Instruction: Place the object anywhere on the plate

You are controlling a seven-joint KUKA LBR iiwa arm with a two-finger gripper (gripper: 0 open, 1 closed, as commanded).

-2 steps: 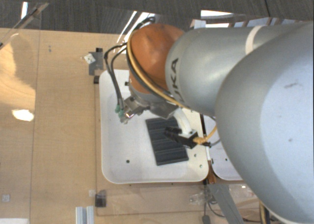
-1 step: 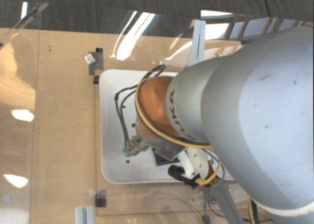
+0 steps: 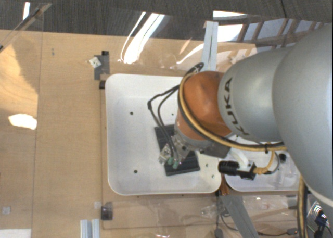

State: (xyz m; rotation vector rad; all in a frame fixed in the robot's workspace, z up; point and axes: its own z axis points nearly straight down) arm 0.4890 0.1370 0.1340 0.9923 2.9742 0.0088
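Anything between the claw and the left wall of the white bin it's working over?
In the camera view, only bare white bin floor with a few small dark dots lies between the claw and that wall.

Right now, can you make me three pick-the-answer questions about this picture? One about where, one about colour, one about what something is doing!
1. The arm reaches over which bin?
A. left
B. right
C. neither

2. What colour is the band on the arm?
A. blue
B. orange
C. green

3. The claw is
A. high above the bench
B. outside the bins
C. down low in the left bin

Answers: 1 A, its wrist hangs over the left bin. 2 B, the band looks orange. 3 C, its tip sits near the bin floor.
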